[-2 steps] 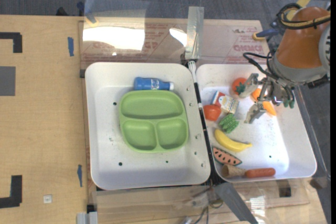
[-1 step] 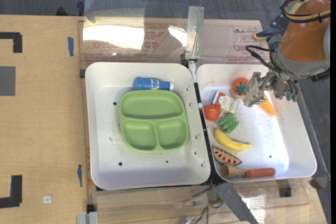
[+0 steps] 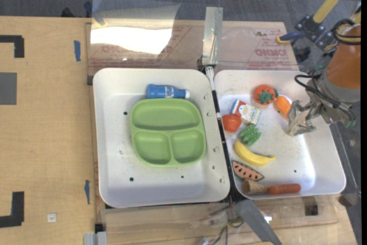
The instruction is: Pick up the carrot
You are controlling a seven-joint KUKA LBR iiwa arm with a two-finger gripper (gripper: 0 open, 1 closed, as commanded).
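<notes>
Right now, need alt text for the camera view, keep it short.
The gripper hangs over the right bin, just right of the carrot, holding nothing. That bin also holds a tomato, a banana and other toy food; the left bin holds a green divided plate and a blue bottle.

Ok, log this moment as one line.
arm: over right bin | gripper: beside carrot, not holding | carrot: in bin

Bright, even overhead light, strong glare on the clear sheet (image 3: 135, 37) behind the left bin (image 3: 109, 140), soft shadows, slightly grainy.
</notes>
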